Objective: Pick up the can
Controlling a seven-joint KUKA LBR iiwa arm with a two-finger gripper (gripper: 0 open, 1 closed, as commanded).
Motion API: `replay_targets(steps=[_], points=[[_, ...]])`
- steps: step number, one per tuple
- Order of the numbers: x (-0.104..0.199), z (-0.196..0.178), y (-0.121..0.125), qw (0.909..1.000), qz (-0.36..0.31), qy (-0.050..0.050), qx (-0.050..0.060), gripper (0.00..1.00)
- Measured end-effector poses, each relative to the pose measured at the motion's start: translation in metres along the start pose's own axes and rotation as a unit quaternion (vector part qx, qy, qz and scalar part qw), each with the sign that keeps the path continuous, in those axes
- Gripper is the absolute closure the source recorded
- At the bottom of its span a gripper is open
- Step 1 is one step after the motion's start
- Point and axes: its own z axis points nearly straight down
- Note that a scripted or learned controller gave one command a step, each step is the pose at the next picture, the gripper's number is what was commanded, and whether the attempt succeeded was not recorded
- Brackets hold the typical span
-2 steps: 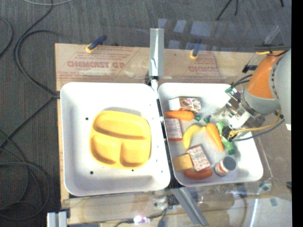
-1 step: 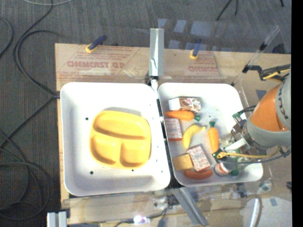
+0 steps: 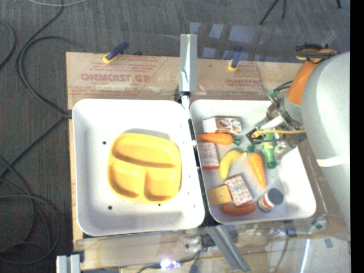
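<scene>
Nearest the camera, at the front right corner of the right bin (image 3: 310, 206), the can (image 3: 271, 199) lies tipped over, its dark round end turned up and to the right, its body touching the red sausage-like piece (image 3: 239, 210) that runs along the front wall. Just left of that sit a tan wedge (image 3: 219, 195) and a small printed packet (image 3: 239, 189) resting partly on it. Behind them, toward the middle of the bin, a yellow banana (image 3: 228, 161) curves beside an orange carrot (image 3: 256, 169) that points toward the front (the two are nearly touching). A red-and-white packet (image 3: 209, 155) lies against the left wall, with a second carrot (image 3: 215, 139) lying crosswise behind it and a small box (image 3: 226, 124) at the back. A green bottle (image 3: 268, 154) stands near the carrot, under the arm.

Over the back right part of this bin hangs the claw (image 3: 263, 133), reaching in from the right below the orange band (image 3: 300, 84); it is well apart from the can and nothing shows between its fingers, though whether they are spread or closed I cannot tell.

Across the divider, the left bin (image 3: 85, 169) holds a yellow divided tray (image 3: 145, 165). Both bins rest on a brown surface (image 3: 131, 78), and dark cables (image 3: 28, 67) trail over the floor beyond it.
</scene>
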Motion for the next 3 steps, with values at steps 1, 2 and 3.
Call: replay_targets(steps=[1,2,3], points=[[0.000,0.000,0.000,1.0000,0.000,0.000,0.000,0.00],[-0.046,-0.113,0.000,0.9999,0.015,-0.006,-0.001,0.00],[0.026,0.000,-0.054,0.9988,0.049,-0.001,-0.004,0.00]])
